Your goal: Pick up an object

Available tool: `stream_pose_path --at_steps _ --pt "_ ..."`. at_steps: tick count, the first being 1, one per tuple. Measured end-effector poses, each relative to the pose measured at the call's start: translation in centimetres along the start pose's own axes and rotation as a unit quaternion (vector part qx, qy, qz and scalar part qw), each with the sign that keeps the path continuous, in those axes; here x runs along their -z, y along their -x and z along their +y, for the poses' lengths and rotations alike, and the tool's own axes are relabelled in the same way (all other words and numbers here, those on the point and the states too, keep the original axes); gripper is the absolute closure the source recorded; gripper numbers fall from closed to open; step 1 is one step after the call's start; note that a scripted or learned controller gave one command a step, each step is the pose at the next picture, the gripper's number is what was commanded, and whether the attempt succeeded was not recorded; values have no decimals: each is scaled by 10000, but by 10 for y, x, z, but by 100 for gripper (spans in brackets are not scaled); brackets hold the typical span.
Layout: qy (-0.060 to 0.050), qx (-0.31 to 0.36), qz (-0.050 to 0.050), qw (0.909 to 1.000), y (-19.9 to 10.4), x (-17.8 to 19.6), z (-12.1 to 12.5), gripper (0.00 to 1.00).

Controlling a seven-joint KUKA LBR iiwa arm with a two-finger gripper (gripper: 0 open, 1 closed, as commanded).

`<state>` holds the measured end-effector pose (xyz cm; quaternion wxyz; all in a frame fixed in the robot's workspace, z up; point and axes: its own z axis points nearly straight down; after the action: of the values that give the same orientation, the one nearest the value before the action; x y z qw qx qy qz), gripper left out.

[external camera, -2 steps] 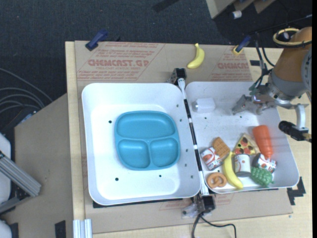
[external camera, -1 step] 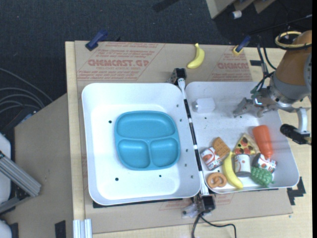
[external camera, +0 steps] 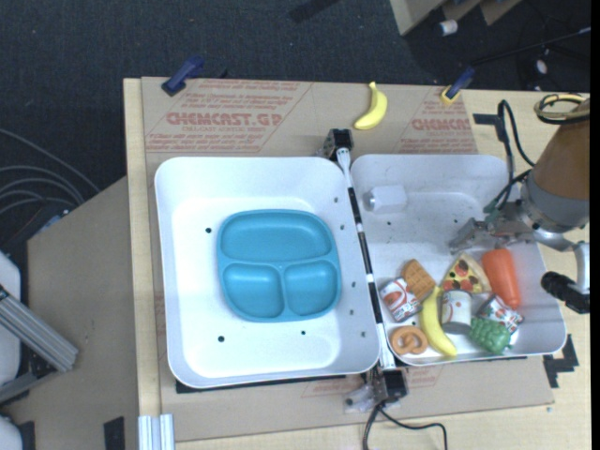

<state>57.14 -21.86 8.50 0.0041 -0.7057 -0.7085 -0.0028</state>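
A: Starting at the left, the counter (external camera: 141,251) carries the left bin (external camera: 178,279), and sitting in it is a blue divided plate (external camera: 278,263) with three compartments, flat in the middle of the bin.

B: Behind the bins, on the brown board, there's a yellow banana (external camera: 372,109) lying by itself, well apart from everything else.

A: Now the right bin (external camera: 422,172). A small white block (external camera: 386,197) rests near its back left corner, alone.

B: And the crowd is down at the front! A red and white can (external camera: 397,299) by the divider, a cracker (external camera: 419,277) just behind it, a doughnut (external camera: 410,340) at the front edge.

A: A second banana (external camera: 434,322) runs between the doughnut and a grey cup (external camera: 457,311). A pizza slice (external camera: 464,274) sits just behind that cup.

B: Further right, something green (external camera: 490,335) at the front, with a small red and white carton (external camera: 504,315) touching it.

A: And the orange carrot (external camera: 502,274), lying lengthwise, next to the pizza slice.

B: Here's the arm (external camera: 562,172) in from the right, the hand (external camera: 480,233) low over the right bin, just behind the carrot and pizza slice.

A: Are its fingers spread or clenched? I can't tell from this angle, and I see nothing between them.
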Motion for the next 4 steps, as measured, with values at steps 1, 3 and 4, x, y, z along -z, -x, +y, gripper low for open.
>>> stream_pose_path --at_steps 1,3,4 --pt "17 -14 -49 10000 -13 0 68 0" --pt "25 -11 -54 10000 -28 98 95 100" --pt "13 -13 -52 10000 -28 97 95 0"
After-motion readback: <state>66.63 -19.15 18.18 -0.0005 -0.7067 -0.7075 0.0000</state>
